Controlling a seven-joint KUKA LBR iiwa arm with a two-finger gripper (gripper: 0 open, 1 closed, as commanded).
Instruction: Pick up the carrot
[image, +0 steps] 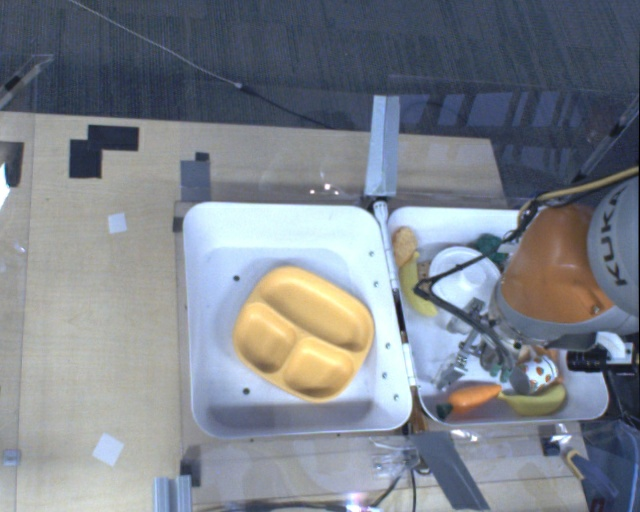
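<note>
Two white bins are borne side by side on the table (90, 330), and the carrot (473, 397) lies in the right bin (592, 405), close to that bin's near wall and toward its near-left corner. It is seen as a short orange piece, tapered, lying flat with its length roughly along the near wall, and a yellow banana (535, 402) lies just beside it on the right. The gripper (478, 352) is held low over the right bin, just above the carrot, at the end of the grey arm with its orange band (555, 262). Whether the gripper is spread or closed cannot be told, since the metal parts are blurred together against the clutter. Nothing is seen gripped, and the carrot is judged to rest on the bin floor, so the pick is judged not yet done: a grasp and a lift remain. A yellow divided tray (303, 331) sits in the left bin (215, 400).
</note>
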